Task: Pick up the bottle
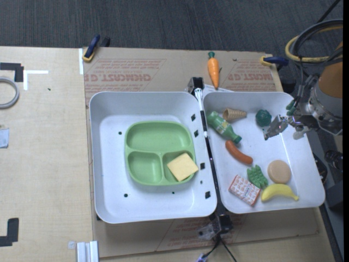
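Note:
The green bottle (222, 125) lies on its side in the right bin (312, 162), near that bin's left wall, its cap end pointing down-right. My gripper (284, 132) hangs over the right bin's upper right part, well to the right of the bottle and apart from it. It is open, and nothing sits between its two fingers (271, 131). The arm's orange band (331, 81) rises behind it at the view's right edge.
In the right bin lie a cone (235, 113), a dark green lump (264, 117) just left of the gripper, a red sausage (239, 152), a green leafy toy (256, 176), a round bun (279, 171), a banana (279, 192) and a small box (244, 190). The left bin holds a green divided plate (158, 141) with a yellow block (182, 167). A carrot (213, 70) lies behind the bins.

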`<state>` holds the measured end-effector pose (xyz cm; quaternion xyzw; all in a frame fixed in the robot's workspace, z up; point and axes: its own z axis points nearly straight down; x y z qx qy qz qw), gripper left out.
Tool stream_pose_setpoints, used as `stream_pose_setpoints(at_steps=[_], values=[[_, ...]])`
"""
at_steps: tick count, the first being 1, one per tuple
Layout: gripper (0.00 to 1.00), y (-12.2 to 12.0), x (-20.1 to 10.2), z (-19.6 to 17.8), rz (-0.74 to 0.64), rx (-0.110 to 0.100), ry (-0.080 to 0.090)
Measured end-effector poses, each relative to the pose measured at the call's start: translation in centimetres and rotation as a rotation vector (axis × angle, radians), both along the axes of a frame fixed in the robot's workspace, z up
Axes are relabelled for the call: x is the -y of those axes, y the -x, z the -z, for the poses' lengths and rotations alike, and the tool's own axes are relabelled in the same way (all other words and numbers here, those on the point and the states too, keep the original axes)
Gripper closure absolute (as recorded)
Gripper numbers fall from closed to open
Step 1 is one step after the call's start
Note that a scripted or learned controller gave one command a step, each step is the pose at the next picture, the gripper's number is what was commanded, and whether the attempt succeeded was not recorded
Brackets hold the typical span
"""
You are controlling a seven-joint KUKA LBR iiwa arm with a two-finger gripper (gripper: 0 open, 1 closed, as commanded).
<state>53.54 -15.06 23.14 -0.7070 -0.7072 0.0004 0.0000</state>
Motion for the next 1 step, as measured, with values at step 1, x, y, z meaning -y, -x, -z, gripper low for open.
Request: stream_pose_setpoints(at_steps=[1], values=[[1.00,-0.05,0.04,-0.95,0.000,0.001,0.001]])
